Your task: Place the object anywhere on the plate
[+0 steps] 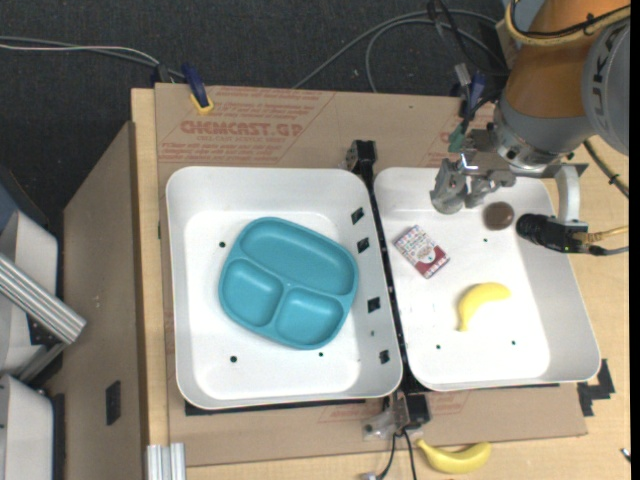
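- Camera view looked down at a slant on two white bins side by side on a cardboard-topped bench [250, 113].
- Left bin [190, 268] held the blue plate [288, 281], three compartments, sitting roughly mid-bin. You'd have seen nothing on the plate.
- Right bin [560, 338] held three loose things: a yellow banana [480, 302] near the middle, a small red-and-white packet [421, 251] toward the left wall, and a small brown round thing [498, 214] toward the back.
- Arm [560, 58] reached in from the right, grey w/ orange band up top, over the back of the right bin.
- Gripper [452, 190] hung over the back-left part of the right bin, just left of the brown round thing and above the packet. Nothing visible between its fingers. Apart or together: you couldn't tell from this angle.
- Banana lay well apart from the gripper and from the plate, in the other bin.
- Black clips [362, 155] sat along the seam between the bins.
- Second banana [458, 456] lay outside the bins at the bench's front edge.
- Blue-and-yellow clamp [196, 88] sat at the back-left of the cardboard; cables [80, 48] ran across the dark floor behind.
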Robot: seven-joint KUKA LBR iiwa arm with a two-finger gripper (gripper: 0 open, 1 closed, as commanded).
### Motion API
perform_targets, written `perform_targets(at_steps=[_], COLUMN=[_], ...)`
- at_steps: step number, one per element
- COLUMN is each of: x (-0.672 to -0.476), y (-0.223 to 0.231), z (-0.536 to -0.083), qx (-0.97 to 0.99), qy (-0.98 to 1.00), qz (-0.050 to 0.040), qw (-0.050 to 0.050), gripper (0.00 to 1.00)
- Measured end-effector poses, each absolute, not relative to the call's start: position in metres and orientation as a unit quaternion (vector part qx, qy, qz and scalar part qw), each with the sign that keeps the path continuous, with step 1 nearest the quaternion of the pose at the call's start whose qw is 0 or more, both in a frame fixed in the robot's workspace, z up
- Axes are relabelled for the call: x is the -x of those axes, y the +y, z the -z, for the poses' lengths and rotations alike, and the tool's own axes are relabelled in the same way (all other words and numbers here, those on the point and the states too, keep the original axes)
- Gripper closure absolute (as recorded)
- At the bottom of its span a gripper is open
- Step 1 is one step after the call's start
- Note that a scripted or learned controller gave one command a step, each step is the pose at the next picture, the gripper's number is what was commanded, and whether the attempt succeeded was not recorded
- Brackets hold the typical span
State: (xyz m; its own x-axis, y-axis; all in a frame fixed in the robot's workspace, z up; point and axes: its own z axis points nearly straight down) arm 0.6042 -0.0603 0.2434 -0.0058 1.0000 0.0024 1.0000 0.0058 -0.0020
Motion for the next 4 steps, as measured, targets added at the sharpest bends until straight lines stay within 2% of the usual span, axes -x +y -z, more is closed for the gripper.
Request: perform_targets(at_steps=[1, 2, 3, 4], x=[-0.6, -0.61, -0.61, -0.61], y=[-0.009, 0.037, 0.081, 0.08], z=[-0.235, -0.238, -0.233, -0.234], qx=[0.705, 0.705, 0.706, 0.707], qy=[-0.709, -0.709, -0.708, -0.708], qz=[-0.0002, 0.0011, 0.0006, 0.0004], qw=[0.002, 0.0, 0.0, 0.0], gripper=[1.0, 1.0, 1.0, 0.0])
